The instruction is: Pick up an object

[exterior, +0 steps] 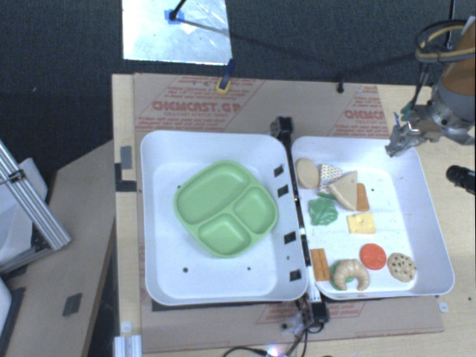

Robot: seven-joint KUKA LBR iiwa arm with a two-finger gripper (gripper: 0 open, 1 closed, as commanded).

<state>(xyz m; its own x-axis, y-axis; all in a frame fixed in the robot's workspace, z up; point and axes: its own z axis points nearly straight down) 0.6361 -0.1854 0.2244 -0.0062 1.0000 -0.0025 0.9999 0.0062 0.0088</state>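
From here the claw (399, 141) hangs over the right bin's (424, 192) far corner, its grip too small to tell, so I'd drop squarely on the lone cookie (401, 266) near the front.

Dark carpet floor (59, 65); foil sheet (176, 21).

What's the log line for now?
gripper: above right bin far rim | holding: nothing seen | toy food: untouched | tray: left bin
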